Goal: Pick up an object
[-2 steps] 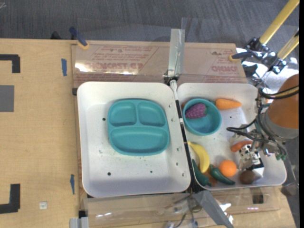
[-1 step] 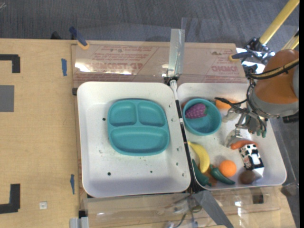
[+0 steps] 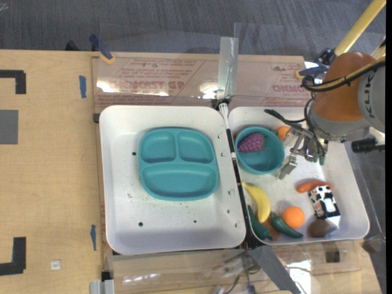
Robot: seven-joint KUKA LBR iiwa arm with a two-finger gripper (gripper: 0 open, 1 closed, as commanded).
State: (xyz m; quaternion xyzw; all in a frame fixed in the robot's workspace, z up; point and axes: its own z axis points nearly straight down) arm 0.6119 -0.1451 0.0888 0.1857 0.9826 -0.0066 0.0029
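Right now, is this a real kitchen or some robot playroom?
Probably a robot test bench, not a kitchen. A grey arm with an orange band reaches over two shallow white bins. One holds a teal divided plate; the other has toy food, like a yellow plastic banana.

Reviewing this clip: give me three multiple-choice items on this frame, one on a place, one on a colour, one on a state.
1. Where is the purple grape bunch?
A. in the teal bowl
B. on the divided plate
C. beside the banana

2. What colour is the divided plate?
A. white
B. teal
C. orange

3. What lies on the divided plate?
A. the banana
B. the orange
C. nothing

Key: 1 A, the grape bunch sits inside the teal bowl in the right bin. 2 B, the divided plate in the left bin is teal. 3 C, its compartments are bare; the banana and orange lie in the right bin.
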